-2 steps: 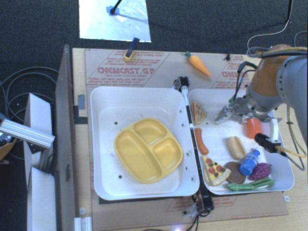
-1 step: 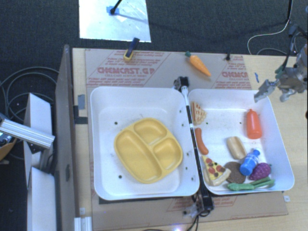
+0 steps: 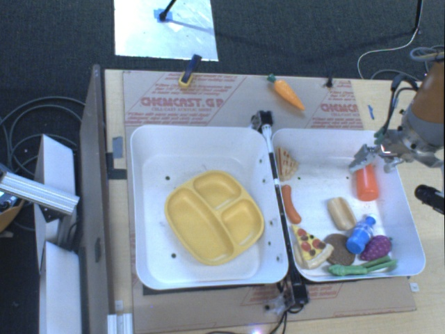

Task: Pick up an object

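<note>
Dark carpet surrounds the bench (image 3: 208,92), and 2 shallow white bins sit side by side on its printed cardboard top.

Nearest the bottom edge of the frame, along the lower rim of the right bin (image 3: 410,245), lie a green bean pod (image 3: 361,268), a purple grape cluster (image 3: 376,247), a brown cookie (image 3: 340,250) and a pizza slice (image 3: 309,245). A blue bottle (image 3: 360,234) lies tilted just above the grapes, touching the cookie. Slightly higher, a bread roll (image 3: 341,213) rests near the bin's middle, with a red sausage (image 3: 290,204) close to the divider on its left.

Level with these, the left bin (image 3: 156,148) holds a yellow 3-compartment plate (image 3: 214,216) at its centre.

Further up in the right bin, an orange cylinder (image 3: 366,182) stands out against the white floor, and a waffle wedge (image 3: 287,163) lies in the upper left corner. Directly over the cylinder's upper end is the gripper (image 3: 376,157), reaching in from the right edge; its 2 fingers look spread apart with nothing caught between them, the cylinder lying below their tips.

Beyond the bins, a toy carrot (image 3: 286,92) lies on the cardboard near the top centre, and a blue and yellow clamp (image 3: 188,72) sits at the upper left of the board. Farthest off, a pale sheet (image 3: 165,18) lies on the carpet.
</note>
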Robot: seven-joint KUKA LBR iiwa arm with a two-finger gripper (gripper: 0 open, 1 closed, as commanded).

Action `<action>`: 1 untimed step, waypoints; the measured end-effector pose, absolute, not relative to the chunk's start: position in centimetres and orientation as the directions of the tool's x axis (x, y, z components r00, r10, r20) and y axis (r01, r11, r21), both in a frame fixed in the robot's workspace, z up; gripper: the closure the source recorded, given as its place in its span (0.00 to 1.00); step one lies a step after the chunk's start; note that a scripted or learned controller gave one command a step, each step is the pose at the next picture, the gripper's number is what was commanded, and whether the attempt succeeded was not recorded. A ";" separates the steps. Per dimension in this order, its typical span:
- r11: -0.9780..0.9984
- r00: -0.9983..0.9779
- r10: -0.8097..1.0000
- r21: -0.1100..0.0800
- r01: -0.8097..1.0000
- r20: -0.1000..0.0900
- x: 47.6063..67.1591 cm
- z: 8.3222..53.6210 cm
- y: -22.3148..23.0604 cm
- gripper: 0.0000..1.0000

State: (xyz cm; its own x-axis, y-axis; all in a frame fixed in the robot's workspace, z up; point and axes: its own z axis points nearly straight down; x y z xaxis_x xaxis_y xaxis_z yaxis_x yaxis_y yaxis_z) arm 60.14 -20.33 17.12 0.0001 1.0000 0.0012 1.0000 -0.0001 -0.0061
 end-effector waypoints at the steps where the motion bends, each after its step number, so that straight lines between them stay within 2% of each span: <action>1: 0.000 0.000 1.000 -0.001 1.000 0.001 59.5 8.0 -20.5 0.00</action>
